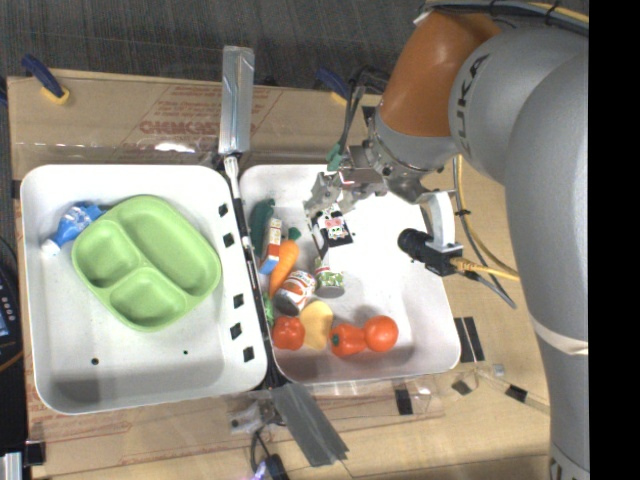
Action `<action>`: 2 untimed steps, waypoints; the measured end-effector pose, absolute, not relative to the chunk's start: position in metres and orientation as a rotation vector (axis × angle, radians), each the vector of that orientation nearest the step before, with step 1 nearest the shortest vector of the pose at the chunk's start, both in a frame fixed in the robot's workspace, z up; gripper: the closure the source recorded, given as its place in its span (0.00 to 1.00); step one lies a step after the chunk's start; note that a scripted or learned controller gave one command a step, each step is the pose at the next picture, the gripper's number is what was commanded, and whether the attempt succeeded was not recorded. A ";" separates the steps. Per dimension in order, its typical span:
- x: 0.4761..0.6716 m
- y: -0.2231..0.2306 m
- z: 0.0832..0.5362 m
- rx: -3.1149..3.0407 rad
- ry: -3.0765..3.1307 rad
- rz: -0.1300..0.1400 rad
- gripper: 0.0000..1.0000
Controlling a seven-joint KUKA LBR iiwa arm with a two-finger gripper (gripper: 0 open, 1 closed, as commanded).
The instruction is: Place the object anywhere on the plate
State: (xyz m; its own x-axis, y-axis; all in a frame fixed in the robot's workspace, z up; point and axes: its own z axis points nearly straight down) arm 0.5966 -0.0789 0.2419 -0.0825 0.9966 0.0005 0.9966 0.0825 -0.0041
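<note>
**Inspector A:** Working left to right: well to the left of the jaws, the green plate lay in the left bin, with a blue item touching its far-left edge. Nearer the jaws, in the right bin, toy foods were crowded just below and left of them: a carrot, a can, tomatoes.

**Inspector B:** State of the jaws?

**Inspector A:** Could not be told. They hung low over the right bin with a small black-and-white piece just beneath; whether that was a held object or gripper hardware was unclear.

**Inspector B:** Recommendation?

**Inspector A:** In my judgement, isolate one item from the cluster, confirm the grip, clear the divider, then release over a plate compartment.

**Inspector B:** Obstructions?

**Inspector A:** The wrist hid the bin's rear corner, and the items packed against the divider overlapped one another.
</note>
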 end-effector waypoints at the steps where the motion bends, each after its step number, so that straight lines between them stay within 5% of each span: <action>1: 0.589 -0.040 0.190 -2.257 -2.178 0.008 1.00; 2: 0.589 -0.040 0.190 -2.258 -2.178 0.007 0.00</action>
